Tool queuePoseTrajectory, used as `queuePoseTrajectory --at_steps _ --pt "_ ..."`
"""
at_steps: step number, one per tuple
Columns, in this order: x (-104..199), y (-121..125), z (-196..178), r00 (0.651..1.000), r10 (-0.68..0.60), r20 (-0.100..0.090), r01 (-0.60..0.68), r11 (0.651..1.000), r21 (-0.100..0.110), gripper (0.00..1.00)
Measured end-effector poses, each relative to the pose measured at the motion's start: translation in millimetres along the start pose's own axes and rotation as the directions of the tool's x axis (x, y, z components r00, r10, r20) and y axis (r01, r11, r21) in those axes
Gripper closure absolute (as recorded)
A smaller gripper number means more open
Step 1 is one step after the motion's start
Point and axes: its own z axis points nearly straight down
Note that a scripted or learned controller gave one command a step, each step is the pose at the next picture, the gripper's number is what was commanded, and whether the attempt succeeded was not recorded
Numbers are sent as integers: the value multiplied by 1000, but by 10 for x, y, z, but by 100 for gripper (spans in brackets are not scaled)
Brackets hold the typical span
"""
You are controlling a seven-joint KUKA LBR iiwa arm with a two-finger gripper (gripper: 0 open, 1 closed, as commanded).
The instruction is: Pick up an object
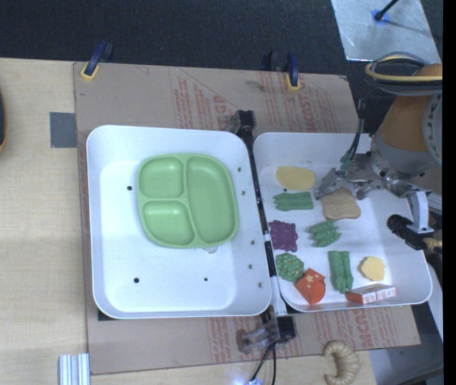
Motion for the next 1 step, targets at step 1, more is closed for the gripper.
queuePoseTrajectory --at_steps 1 --pt "47 -351 -5 1000 4 -1 -4 1000 8 0"
